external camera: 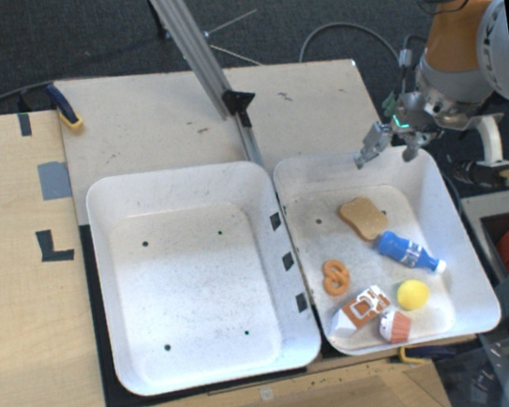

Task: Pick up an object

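Hand [388, 146] of mine spread open, holding nothing, above right bin's [455, 215] far rim | bench [20, 280] pale wood | floor [300, 1] dark carpet.

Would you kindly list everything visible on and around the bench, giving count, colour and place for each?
Bins: two, white, side by side on the bench.
Bread slice: one, tan, upper middle of the right bin.
Bottle: one, blue with a white cap, right bin, below the bread slice.
Pretzel: one, orange, right bin, left of the bottle.
Ball: one, yellow, right bin near its front.
Box: one, orange and white, right bin front, left of the ball.
Small cup-like item: one, orange and white, at the right bin's front edge.
Clamp: one, blue and yellow, back left of the bench.
Metal post: one, grey, behind the bins.
Arm: one, grey and orange, right side.
End effector: one, dark, over the right bin's back edge, fingers spread, holding nothing.
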### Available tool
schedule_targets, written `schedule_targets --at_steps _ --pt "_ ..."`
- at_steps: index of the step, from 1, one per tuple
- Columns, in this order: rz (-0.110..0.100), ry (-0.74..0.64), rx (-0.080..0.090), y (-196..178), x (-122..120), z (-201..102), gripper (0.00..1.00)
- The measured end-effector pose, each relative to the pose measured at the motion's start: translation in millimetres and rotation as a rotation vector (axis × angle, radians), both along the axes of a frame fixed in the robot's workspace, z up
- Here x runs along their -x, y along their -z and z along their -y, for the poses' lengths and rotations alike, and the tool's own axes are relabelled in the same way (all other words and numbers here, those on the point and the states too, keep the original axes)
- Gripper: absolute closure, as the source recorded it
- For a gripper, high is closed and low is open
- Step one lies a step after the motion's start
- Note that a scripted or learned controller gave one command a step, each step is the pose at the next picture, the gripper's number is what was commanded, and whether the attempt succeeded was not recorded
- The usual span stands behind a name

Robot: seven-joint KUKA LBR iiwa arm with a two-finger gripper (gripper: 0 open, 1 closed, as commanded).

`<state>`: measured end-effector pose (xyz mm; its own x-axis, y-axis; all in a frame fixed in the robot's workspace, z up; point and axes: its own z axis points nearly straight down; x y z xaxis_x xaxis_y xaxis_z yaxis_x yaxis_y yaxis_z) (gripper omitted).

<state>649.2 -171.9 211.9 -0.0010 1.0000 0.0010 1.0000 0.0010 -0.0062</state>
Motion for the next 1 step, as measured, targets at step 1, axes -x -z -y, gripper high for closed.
schedule_targets --at_steps 1 --pt "0.005 -0.001 0.002 -3.3 -1.1 0.0 0.0"
